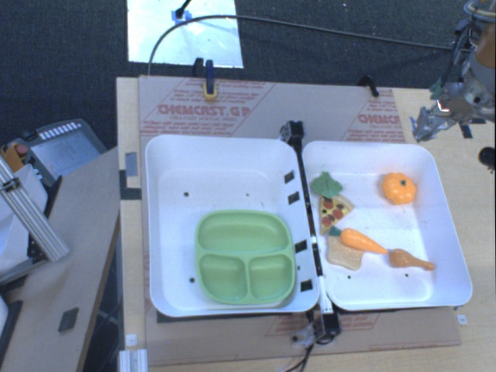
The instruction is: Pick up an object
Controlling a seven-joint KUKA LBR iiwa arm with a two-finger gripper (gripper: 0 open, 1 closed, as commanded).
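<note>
The right bin (446, 231) holds several toy foods. An orange pumpkin (397, 187) sits near its back right. A green leafy piece (326, 184) and a pizza slice (334, 208) lie along its left wall. A carrot (361, 241) rests over a slice of bread (345, 254), and a chicken drumstick (411, 260) lies to their right. My gripper (428, 124) hangs at the far right, above the bench just behind the right bin's back rim, well above and apart from the foods.
The left bin (167, 208) holds a green divided plate (246, 256) at its front. A black clip strip (306, 215) joins the two bins. A yellow clamp (209, 80) stands on the cardboard behind the left bin. A grey device (62, 149) sits at the far left.
</note>
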